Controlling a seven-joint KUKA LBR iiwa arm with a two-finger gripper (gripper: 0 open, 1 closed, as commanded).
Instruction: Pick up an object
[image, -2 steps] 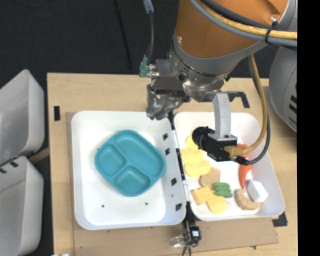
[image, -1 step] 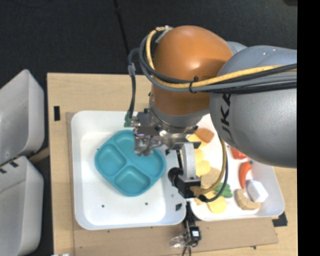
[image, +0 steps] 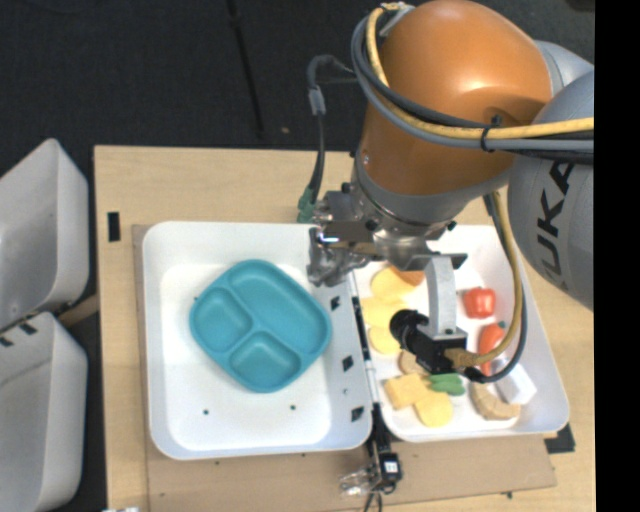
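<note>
Toy food pieces, glossy rounded teal divided plate, claw state unclear

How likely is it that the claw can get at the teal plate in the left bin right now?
Probably yes. The teal plate lies alone in the left bin with nothing over it, and the claw hangs close to its upper right edge.
</note>
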